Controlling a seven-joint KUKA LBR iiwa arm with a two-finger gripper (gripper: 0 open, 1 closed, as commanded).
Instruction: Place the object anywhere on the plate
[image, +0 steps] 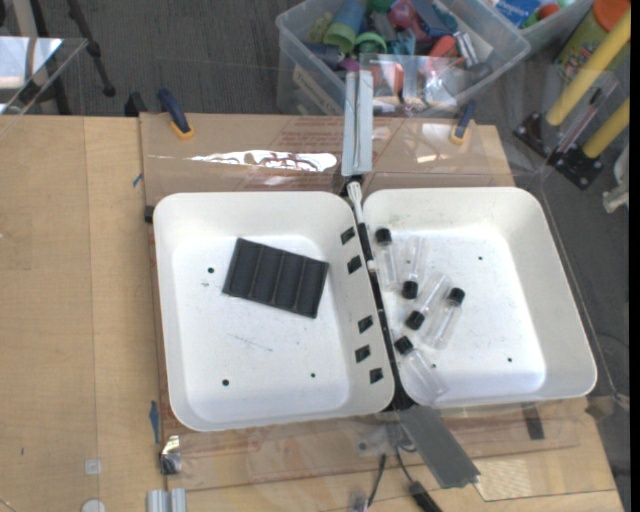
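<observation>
A flat black ribbed plate lies slightly tilted in the left white bin, a little left of its middle. Several small clear vials with black caps lie scattered in the left half of the right white bin. One vial lies near the middle of that bin, another vial close to the shared rim, and a third vial near the front. None of the vials touches the plate.
The bins meet at a central rim with black tabs. A metal bar stands upright behind them. A clear tote of colourful toys sits at the back, and clamps hold the board. Bare wooden bench lies to the left.
</observation>
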